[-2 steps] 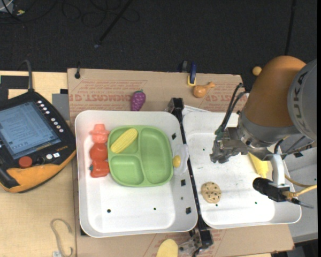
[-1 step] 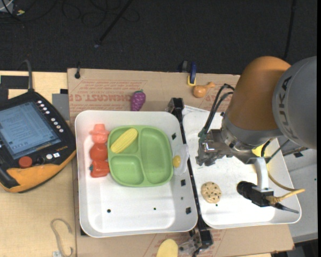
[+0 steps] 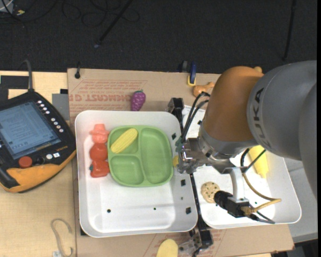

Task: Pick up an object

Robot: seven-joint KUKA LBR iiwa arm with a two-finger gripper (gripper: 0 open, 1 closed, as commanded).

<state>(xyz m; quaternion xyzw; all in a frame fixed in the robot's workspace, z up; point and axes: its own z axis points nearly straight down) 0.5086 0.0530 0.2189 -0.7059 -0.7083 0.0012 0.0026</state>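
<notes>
Bench: two white bins side by side, teach pendant at left, purple grapes behind bins.

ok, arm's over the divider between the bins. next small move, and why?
Probably shift a little into the right bin and lower toward the cookie. The wrist sits over the divider, nothing visible between any fingers, and the cookie lies flat just below it, nearer than the corn on the green plate in the left bin.

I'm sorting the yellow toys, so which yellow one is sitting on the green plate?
The corn cob, lying in the upper left compartment of the green plate. The banana lies in the right bin, and another yellow piece sits outside, below both bins.
</notes>
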